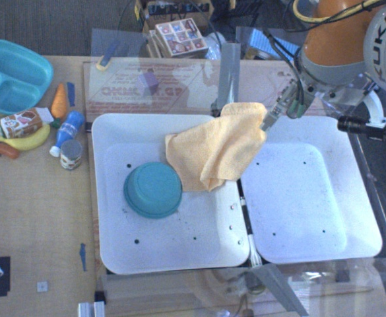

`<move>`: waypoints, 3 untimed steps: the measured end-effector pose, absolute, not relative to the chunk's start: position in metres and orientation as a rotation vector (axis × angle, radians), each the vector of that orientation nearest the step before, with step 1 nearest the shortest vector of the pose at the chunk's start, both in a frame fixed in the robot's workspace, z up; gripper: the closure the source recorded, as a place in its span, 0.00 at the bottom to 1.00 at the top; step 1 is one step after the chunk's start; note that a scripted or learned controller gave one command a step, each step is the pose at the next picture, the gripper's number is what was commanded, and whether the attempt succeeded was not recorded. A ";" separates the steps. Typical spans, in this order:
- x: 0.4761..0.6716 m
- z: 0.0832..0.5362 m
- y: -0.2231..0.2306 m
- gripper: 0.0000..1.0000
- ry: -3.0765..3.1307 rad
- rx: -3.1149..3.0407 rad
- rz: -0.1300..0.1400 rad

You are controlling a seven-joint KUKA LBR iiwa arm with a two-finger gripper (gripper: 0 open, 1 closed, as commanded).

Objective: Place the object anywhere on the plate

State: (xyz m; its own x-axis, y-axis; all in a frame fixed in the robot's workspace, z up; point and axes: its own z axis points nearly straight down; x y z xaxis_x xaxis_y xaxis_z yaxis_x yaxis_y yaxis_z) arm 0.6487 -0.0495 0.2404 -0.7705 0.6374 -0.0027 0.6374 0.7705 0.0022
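A yellow cloth [219,147] drapes over the back right part of the left bin [113,243] and across the divide toward the right bin [311,197]. Its upper right corner is pulled up and pinched between the fingers of my gripper [270,119], which is shut on it just above the right bin's back left corner. A round teal plate [153,189] lies upside down in the left bin. The cloth's lower left edge hangs just beside the plate's right rim, and I cannot tell whether they touch.
Left of the bins lie a blue divided tray [11,74], a carrot [60,100], a banana [24,140], a small bottle [67,131] and a can [71,154]. A patterned box [178,36] sits behind the bench.
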 end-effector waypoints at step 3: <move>0.626 0.407 0.111 1.00 3.053 0.708 0.004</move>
State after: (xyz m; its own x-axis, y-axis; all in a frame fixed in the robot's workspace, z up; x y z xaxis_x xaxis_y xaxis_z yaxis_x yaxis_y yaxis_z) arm 0.6258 0.1114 0.4066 -0.8979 0.4402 -0.0066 0.4402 0.8979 0.0041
